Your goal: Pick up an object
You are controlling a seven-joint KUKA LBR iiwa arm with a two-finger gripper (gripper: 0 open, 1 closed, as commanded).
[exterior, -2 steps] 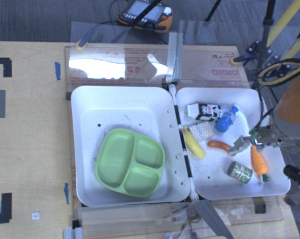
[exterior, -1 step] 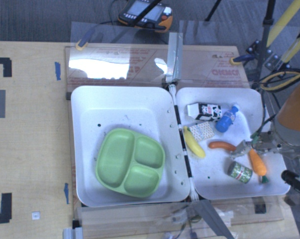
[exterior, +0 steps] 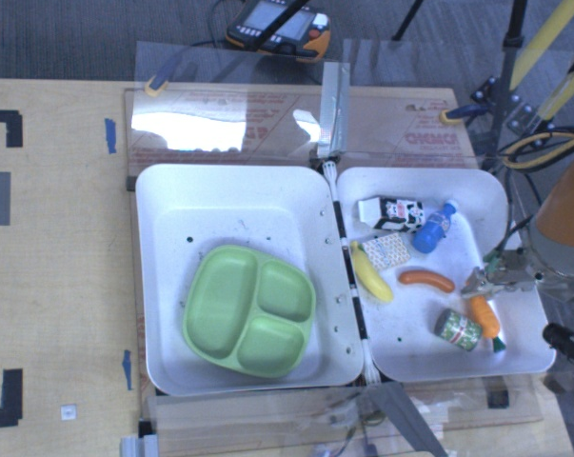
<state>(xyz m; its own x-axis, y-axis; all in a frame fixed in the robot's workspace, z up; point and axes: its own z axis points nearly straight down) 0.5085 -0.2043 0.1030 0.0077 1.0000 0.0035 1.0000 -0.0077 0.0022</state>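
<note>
Two shallow white bins sit side by side on a pale wooden bench, seen from above at a slant. The left bin (exterior: 172,208) holds one item: a green divided plate (exterior: 248,308) with three compartments, lying flat toward the bin's near side.

The right bin (exterior: 491,193) holds seven items. One small black-and-white milk carton (exterior: 393,213) lies on its side near the far wall, long axis running left to right. Just beside it to the right, one blue bottle (exterior: 432,229) lies tilted, cap toward the far right. One speckled white packet (exterior: 388,249) rests below the carton. One banana (exterior: 370,273) lies near the bin's left wall, long axis running from far left to near right. One sausage (exterior: 426,280) lies in the middle, pointing left to right. One green can (exterior: 458,330) lies on its side toward the near right, touching or nearly touching one carrot (exterior: 485,318), whose long axis runs from far left to near right with the green end nearest the viewer.

The gripper (exterior: 486,279) reaches in from the right, just above the carrot's orange end at the bin's right wall. Whether its fingers are spread or closed cannot be told, and nothing is seen between them.

Behind the bins stands a clear plastic sheet. Beyond it, on a grey carpeted floor, lie a handheld controller (exterior: 277,23) and tripod legs. Blue tape marks dot the bench.
</note>
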